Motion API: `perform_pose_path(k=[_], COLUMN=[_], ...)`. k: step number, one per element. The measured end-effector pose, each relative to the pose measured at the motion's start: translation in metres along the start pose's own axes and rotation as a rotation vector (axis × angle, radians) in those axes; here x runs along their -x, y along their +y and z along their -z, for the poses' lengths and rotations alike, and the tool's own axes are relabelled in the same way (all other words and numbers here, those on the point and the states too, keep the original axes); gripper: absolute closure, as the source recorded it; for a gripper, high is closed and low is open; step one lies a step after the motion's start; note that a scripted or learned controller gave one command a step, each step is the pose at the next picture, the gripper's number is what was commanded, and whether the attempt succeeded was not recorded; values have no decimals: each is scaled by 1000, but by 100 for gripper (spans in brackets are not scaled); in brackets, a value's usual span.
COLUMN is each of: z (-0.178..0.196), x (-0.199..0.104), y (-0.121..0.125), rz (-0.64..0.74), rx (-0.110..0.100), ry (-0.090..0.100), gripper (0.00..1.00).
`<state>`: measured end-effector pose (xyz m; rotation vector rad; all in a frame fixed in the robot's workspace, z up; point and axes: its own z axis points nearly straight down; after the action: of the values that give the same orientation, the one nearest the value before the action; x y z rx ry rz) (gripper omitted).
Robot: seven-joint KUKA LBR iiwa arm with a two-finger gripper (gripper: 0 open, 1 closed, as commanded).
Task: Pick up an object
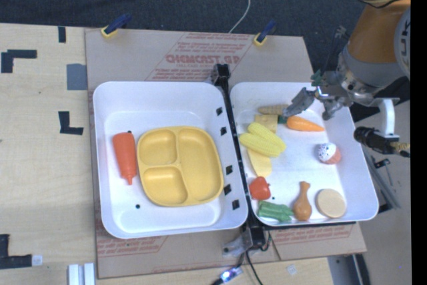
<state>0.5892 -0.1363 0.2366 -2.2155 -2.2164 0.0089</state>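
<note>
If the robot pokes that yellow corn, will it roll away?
Probably a little. The corn looks rounded and long, so it may roll sideways, though the yellow wedge partly beneath it might hinder that. It looks like a stiff plastic toy, likely light.

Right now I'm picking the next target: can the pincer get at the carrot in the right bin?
Probably yes. The pincer hangs just above and left of the carrot, which lies on the bin floor with nothing on top. The corn lies apart, to its left.
</note>
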Motion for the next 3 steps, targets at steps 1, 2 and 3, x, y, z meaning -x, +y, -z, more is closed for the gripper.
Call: perform_pose_path(k=[1,2,3], z=[4,-61,-106], x=[0,-1,-4], y=[2,1,3], rz=[1,1,2], rx=[8,1,4], ry=[-1,-1,-2], gripper=[0,0,0])
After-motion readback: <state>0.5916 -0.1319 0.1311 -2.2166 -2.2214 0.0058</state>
